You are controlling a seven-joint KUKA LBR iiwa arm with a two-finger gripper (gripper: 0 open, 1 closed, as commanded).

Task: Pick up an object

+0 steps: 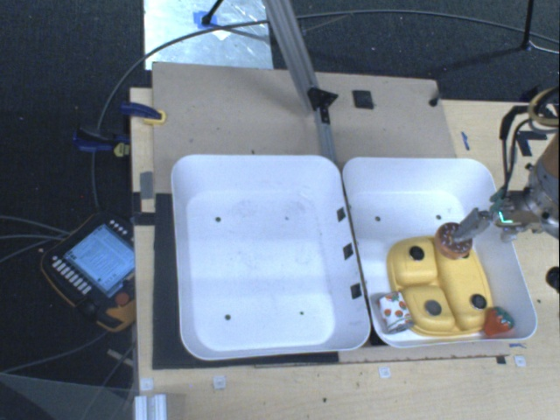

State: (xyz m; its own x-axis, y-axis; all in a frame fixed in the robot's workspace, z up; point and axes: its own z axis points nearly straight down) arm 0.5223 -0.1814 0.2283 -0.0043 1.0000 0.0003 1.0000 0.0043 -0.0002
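The right bin holds a large yellow plastic toy with black dots in its front half. A small round brown and pink object rests on the yellow toy's back edge. A white cube with red spots lies at the toy's front left, and a small red object sits in the front right corner. My gripper reaches in over the bin's right wall, its tip just to the right of the brown object and very close to it. Whether they touch is unclear.
The left bin stands beside the right one, sharing a wall with black clips. A grey pole slants over the back of the bench. A teach pendant lies on the floor to the left.
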